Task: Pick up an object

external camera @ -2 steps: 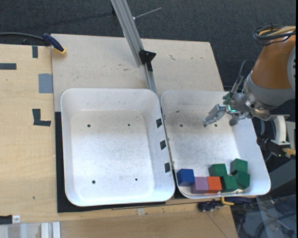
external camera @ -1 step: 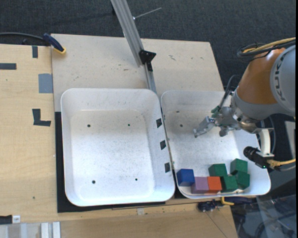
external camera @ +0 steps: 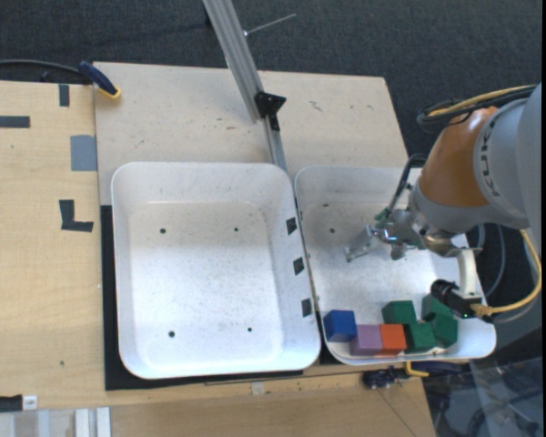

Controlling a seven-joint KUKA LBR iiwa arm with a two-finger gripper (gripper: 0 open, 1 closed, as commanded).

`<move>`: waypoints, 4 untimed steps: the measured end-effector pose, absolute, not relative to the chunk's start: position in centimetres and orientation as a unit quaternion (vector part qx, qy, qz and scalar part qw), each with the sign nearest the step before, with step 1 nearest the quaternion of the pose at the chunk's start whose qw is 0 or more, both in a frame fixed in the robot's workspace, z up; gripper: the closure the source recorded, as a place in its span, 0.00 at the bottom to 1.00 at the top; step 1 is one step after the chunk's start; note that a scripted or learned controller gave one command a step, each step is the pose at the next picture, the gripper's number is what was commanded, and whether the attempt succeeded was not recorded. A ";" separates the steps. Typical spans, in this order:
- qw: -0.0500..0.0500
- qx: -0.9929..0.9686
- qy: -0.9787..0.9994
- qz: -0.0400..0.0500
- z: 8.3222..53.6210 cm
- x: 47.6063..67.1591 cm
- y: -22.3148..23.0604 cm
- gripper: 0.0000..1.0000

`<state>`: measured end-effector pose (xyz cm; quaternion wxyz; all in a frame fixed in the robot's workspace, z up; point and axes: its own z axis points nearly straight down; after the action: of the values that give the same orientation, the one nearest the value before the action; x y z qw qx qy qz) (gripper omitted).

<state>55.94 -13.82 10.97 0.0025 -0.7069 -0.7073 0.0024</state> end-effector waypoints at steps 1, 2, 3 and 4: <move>0.002 -0.707 -0.707 0.002 9.0 55.8 -13.7 0.00; 0.002 -0.706 -0.708 0.001 10.1 55.9 -13.6 1.00; -0.002 -0.707 -0.708 -0.001 16.3 56.5 -13.6 1.00; -0.002 -0.706 -0.708 -0.001 21.2 57.2 -12.8 1.00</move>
<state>57.15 -12.79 21.23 -0.0020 -0.7061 -0.7081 -0.0014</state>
